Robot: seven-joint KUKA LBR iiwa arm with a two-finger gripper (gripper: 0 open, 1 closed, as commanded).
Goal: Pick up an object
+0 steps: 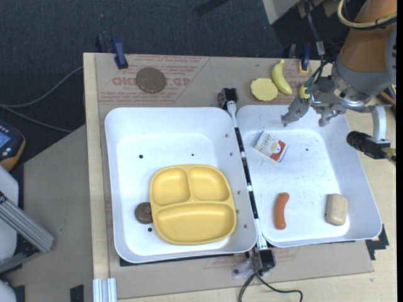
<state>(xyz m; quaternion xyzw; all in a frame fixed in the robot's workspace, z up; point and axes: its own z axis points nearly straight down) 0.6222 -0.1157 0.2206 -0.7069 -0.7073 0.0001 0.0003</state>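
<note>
My gripper (310,116) hangs open over the back edge of the right bin (356,168), its two fingers spread with nothing between them. Just below and left of it, a small white and red packet (271,146) lies in the right bin. An orange sausage (281,210) and a tan bread roll (336,208) lie near that bin's front. In the left bin (126,162) sits a yellow divided plate (191,202) with a brown cookie (144,213) at its left edge.
On the board behind the bins lie a yellow banana (281,78), a yellow chip-like piece (264,89) and a brown disc (150,80). A black clip (227,97) sits at the bins' back junction. Black hardware (365,143) juts over the right bin's right rim.
</note>
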